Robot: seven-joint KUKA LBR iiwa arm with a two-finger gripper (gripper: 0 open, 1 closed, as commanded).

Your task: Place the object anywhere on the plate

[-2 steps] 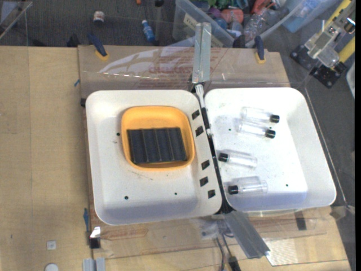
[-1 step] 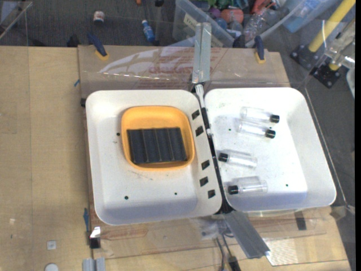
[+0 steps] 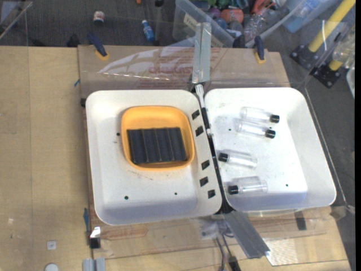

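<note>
Two shallow white bins sit side by side on a pale wooden table (image 3: 39,123), seen from above at a slant. In the left bin (image 3: 101,151) an orange plate (image 3: 155,113) with rounded corners lies a little toward the far side. A dark ribbed rectangular block (image 3: 157,145) lies flat on the plate, inside its rim and covering most of its floor.

The right bin (image 3: 307,151) holds four clear tubes with black caps, all lying on their sides. Two lie close together near the far side, one (image 3: 258,116) just behind the other (image 3: 254,130), both with caps pointing right. A third tube (image 3: 238,160) lies nearer the middle and a fourth (image 3: 247,186) close to the near wall, both with caps pointing left toward the divide. None of the tubes touches the plate, which is in the other bin.

Where the bins meet, a row of small black tabs (image 3: 202,147) runs along the seam. A metal bar (image 3: 201,52) stands at the far end of that seam, above a brown board (image 3: 146,64) held by two blue clamps, one at the left (image 3: 99,47) and one at the right (image 3: 259,48). Beyond the table, a clear plastic tub (image 3: 237,4) of coloured toys rests on the floor.
</note>
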